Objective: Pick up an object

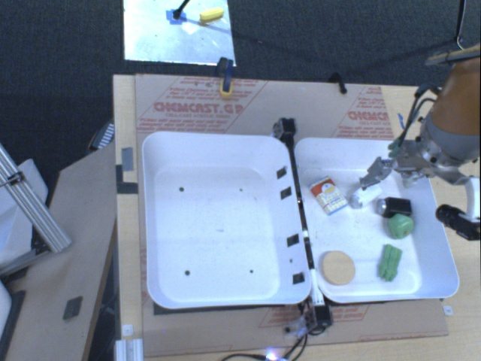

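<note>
The right bin point(443, 277) holds several objects. A small red and white box point(328, 195) lies near the bin's left wall. A white cylinder point(366, 196) lies beside it, with a black object point(396, 205) to its right. A green ball point(400, 226) sits below the black object, and a green oblong piece point(389, 262) lies nearer the front. A tan disc point(338, 267) rests at the front left corner. My gripper point(378, 171) hangs over the bin's upper right part, just above the white cylinder. Nothing visible is held in it.
The left bin point(161, 153) stands beside the right one, with a black divider with clips point(294, 201) between them. A silver panel point(176, 21) with a yellow object lies at the back. A metal rail point(30, 209) sits at far left.
</note>
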Robot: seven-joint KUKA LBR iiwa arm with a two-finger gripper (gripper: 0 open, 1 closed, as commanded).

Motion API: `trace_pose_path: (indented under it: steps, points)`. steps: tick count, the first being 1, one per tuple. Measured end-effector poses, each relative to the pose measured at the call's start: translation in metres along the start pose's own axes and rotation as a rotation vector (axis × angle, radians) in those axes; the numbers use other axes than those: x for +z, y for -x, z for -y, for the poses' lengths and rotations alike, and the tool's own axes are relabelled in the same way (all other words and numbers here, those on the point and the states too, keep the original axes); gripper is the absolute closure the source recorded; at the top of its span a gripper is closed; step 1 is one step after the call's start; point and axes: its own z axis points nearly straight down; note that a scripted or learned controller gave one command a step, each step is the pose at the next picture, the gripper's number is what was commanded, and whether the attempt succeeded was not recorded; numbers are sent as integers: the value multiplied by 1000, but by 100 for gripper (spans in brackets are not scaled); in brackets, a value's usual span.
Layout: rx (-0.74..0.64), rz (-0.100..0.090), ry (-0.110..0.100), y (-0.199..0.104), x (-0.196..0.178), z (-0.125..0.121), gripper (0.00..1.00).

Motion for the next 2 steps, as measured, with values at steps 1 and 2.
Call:
trace_pose_path:
  steps: [1,2]
  points:
    - [-6,-4,-10,-57,143,-20,0]
    - [-1,0,1,-52,125,-23,100]
